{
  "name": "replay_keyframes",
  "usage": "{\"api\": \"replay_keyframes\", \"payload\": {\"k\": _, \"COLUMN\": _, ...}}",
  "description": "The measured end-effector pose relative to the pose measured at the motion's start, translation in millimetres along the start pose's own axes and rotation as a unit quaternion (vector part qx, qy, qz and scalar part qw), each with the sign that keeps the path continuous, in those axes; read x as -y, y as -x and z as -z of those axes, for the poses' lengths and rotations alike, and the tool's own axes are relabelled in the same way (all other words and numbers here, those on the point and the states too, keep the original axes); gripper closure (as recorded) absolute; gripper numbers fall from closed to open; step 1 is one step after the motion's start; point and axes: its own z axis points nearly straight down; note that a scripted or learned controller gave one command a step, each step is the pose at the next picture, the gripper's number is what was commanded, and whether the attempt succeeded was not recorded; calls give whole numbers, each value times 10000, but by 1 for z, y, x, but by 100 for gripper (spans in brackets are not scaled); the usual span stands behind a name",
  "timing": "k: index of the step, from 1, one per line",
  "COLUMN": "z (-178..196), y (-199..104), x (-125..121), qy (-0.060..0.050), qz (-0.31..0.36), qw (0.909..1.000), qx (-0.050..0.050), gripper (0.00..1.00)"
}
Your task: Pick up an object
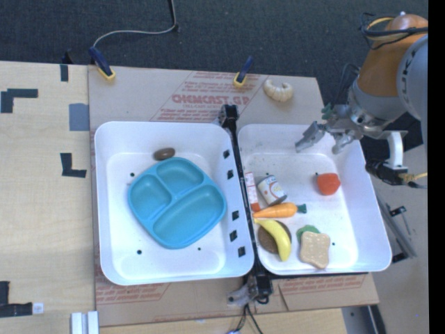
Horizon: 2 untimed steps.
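The gripper [322, 139] hangs over the back edge of the right bin [375, 218], fingers spread apart w/ nothing between them, so it's released.

No object is picked yet. Nearest candidate is the red tomato [327, 183], sitting alone on the bin floor toward the right wall, just in front of the gripper. Judging by looks it's a light plastic toy, stiff, smooth and round, so prob. slippery and apt to roll or squirt out of a pinch; best taken across its widest middle, fingers coming straight down either side. There's free floor all round it, which helps.

Rest of the right bin is crowded by the left wall and front edge: a small can [270, 188] lying near the divider, an orange carrot [277, 211] just in front of it, a yellow banana [277, 237] touching a dark brown item beneath it, and a slice of toast [315, 248] near the front edge w/ something green [306, 231] peeking out behind it (can't tell what). These sit close together, so harder to get fingers round w/o nudging neighbours.

Left bin [111, 207] holds a blue divided plate [177, 202] in the middle, compartments bare, and a small brown lump [164, 154] just behind it toward the back edge. A pale ring-shaped piece [279, 90] lies on the cardboard outside the bins, beyond the right bin's back edge.
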Motion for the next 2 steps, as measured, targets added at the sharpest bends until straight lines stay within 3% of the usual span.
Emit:
{"api": "replay_keyframes", "payload": {"k": 1, "z": -101, "y": 58, "x": 17, "qy": 5, "qz": -3, "qw": 10000, "qx": 8, "gripper": 0}}
{"api": "replay_keyframes", "payload": {"k": 2, "z": -105, "y": 49, "x": 42, "qy": 43, "qz": -6, "qw": 10000, "qx": 26, "gripper": 0}}
